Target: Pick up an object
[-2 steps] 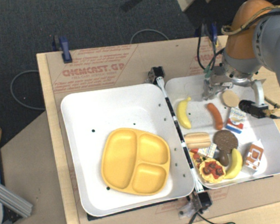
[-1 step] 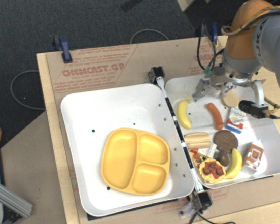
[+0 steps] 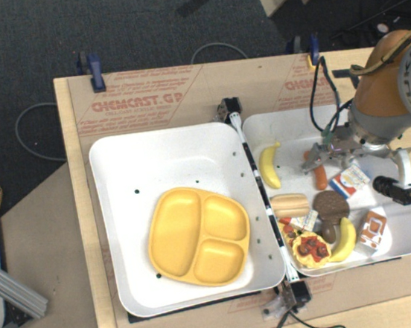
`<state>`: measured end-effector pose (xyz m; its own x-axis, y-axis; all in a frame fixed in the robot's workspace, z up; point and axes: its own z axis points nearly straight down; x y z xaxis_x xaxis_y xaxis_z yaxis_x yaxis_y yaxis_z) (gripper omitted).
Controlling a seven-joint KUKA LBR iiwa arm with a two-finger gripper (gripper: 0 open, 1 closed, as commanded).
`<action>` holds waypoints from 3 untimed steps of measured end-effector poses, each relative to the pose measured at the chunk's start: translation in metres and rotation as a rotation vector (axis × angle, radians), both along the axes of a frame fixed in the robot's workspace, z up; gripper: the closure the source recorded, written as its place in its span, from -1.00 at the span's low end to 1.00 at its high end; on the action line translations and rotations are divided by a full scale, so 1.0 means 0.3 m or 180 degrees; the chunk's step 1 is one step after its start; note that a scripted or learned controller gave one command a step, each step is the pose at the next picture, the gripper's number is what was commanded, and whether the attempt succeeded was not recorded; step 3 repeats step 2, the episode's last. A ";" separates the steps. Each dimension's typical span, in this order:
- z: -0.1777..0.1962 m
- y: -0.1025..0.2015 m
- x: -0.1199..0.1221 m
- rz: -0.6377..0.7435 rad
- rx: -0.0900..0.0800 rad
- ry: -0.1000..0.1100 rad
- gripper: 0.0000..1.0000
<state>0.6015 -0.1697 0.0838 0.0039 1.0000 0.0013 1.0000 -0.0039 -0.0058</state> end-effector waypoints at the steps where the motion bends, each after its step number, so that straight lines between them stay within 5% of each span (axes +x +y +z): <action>1: 0.038 0.007 0.013 0.0009 -0.0006 -0.0027 1.00; 2: 0.035 0.210 0.068 0.0032 0.0003 -0.0027 1.00; 3: 0.035 0.210 0.068 0.0032 0.0003 -0.0027 1.00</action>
